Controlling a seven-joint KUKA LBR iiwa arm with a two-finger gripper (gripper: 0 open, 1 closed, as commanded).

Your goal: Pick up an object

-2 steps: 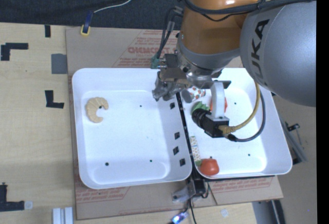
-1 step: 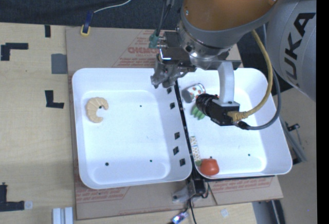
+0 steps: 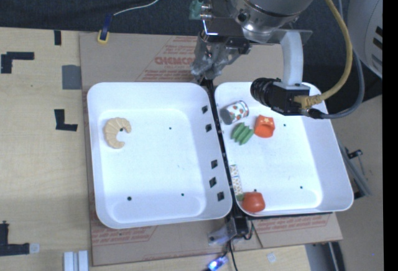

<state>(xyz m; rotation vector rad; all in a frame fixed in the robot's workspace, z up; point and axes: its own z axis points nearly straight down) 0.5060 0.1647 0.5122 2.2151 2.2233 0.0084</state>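
My gripper (image 3: 207, 68) hangs over the back end of the wall shared by the two bins, with nothing seen in it. In the right bin (image 3: 311, 164), close to its back left corner, lie a small grey and red can (image 3: 234, 112), a green vegetable (image 3: 242, 133) and an orange-red pepper (image 3: 264, 126). A red tomato (image 3: 253, 202) rests at the front left corner of that bin. A tan croissant (image 3: 117, 132) lies alone at the left side of the left bin (image 3: 155, 170). All of them sit forward of the gripper.
A black cylinder (image 3: 273, 94) on the arm overhangs the back of the right bin, with a yellow hose (image 3: 345, 64) looping beside it. A thin patterned strip (image 3: 234, 176) lies along the shared wall. Brown cardboard (image 3: 143, 58) lies under both bins.
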